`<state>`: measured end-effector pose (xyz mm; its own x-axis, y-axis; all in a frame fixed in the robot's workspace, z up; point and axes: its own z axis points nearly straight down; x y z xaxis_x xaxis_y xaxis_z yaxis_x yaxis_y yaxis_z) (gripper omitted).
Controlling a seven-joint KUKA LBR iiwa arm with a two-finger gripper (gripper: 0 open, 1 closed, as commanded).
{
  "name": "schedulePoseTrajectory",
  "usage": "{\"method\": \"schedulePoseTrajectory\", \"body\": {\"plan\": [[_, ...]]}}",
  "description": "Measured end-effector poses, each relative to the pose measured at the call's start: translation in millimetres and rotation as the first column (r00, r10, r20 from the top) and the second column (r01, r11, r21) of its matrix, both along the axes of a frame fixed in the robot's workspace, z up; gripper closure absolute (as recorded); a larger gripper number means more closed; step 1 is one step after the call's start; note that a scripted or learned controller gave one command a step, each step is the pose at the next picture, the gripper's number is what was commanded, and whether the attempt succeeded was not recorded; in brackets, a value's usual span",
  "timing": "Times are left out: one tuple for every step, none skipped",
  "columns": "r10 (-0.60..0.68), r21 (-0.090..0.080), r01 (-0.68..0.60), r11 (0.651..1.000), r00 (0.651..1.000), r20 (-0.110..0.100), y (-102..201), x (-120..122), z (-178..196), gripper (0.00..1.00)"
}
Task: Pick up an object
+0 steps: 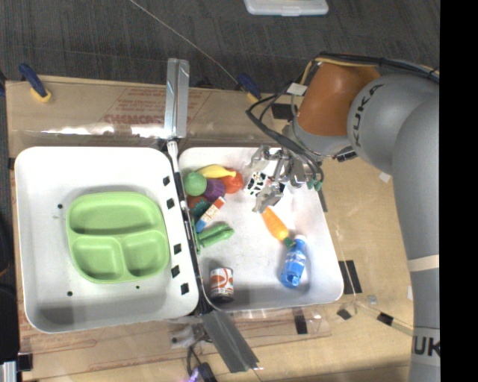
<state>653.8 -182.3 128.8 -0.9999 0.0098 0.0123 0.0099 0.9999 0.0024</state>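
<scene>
Right now my pincer (270,181) hangs over the far edge of the right-hand shallow white bin (317,287), its metal fingers pointing down into clutter; whether they are spread or closed I cannot tell, and I see nothing clearly between them. Just beside the fingertips sits a small black-and-white spotted object (256,181), too small for me to tell whether it touches them. My grey arm with its orange band (332,101) reaches in from the bench's right side, black cables looping around the wrist.

Below the pincer, near the bin's middle, lies an orange carrot-shaped toy (275,223), and touching its lower end is a blue plastic bottle (293,263) lying toward the near right corner. Along the bin's left wall a heap gathers: a yellow banana-shaped toy (216,171), a green ball (196,183), a red-orange piece (234,181), a purple piece (215,189) and, nearer, a green pepper-like toy (214,236). A small red-and-white can (221,283) stands at the near left corner.

Over the divider, the left white bin (37,168) carries a light green plastic tray with three compartments (116,236).

Both bins rest on a brown cardboard-covered bench (97,101), held with blue clamps (34,82) at the far edge. Beyond it lies dark carpet (89,30), with a clear plastic lid (286,7) at the top.
</scene>
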Motion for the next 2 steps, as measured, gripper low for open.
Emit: {"method": "schedulePoseTrajectory", "body": {"plan": [[-0.083, -0.003, 0.083, 0.997, 0.996, 0.018, -26.8, -72.8, -34.5, 0.0], [0.091, -0.004, -0.091, 0.996, 0.996, 0.017, -13.6, -51.5, -35.0, 0.0]]}}
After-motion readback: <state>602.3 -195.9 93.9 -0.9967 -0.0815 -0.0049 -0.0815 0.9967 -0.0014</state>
